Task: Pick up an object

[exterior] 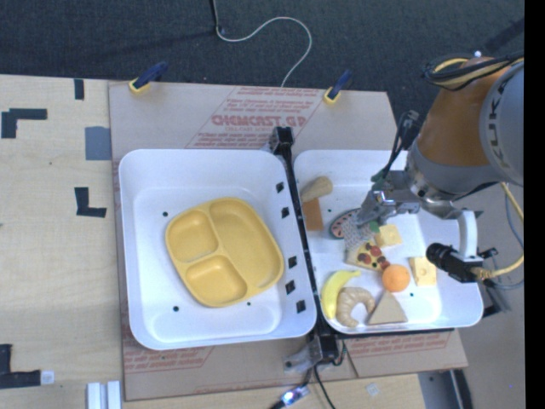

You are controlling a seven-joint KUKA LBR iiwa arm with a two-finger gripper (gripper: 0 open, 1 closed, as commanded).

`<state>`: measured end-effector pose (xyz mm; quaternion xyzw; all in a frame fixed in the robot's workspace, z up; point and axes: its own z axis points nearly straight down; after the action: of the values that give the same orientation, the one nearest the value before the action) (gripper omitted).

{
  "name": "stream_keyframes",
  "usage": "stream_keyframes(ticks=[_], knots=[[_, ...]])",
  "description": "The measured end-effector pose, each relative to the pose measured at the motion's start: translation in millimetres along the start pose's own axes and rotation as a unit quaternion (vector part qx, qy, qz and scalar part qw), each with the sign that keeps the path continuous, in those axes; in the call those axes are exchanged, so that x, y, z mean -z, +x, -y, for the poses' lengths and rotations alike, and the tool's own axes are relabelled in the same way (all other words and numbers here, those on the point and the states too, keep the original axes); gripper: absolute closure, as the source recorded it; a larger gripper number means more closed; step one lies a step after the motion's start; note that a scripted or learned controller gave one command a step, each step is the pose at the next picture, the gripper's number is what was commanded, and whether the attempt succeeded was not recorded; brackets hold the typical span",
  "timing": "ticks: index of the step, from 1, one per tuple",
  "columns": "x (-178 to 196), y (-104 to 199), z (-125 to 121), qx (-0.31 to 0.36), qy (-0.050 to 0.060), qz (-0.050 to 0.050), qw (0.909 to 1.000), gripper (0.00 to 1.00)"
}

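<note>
My gripper [372, 215] hangs low over the right bin [443, 318], just above a small round reddish piece [344, 223] and beside a pale yellow cheese cube [389, 236]. A pizza slice [367, 255], an orange ball [394, 278], a yellow cheese wedge [423, 271], a banana [334, 287], a croissant [353, 303] and a tan bread wedge [388, 311] lie toward the bin's front. A tan roll [316, 187] and a brown block [312, 215] sit along its left wall. Nothing shows between the fingers.
The left bin [140, 254] holds a yellow three-compartment plate [223, 250]. A black divider [294, 220] separates the bins. The grey arm with its orange band [460, 126] comes in from the right, and cables trail near the right bin's edge [464, 267].
</note>
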<state>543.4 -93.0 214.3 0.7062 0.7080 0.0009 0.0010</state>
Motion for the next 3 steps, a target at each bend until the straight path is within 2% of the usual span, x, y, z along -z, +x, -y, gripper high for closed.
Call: stream_keyframes(ticks=[1,2,3], knots=[[10,1,0,-0.001,0.002,0.000,1.0000,1.00],[0,20,-6,0.000,0.003,0.000,1.0000,1.00],[21,16,-3,-0.001,0.001,0.000,1.0000,1.00]])
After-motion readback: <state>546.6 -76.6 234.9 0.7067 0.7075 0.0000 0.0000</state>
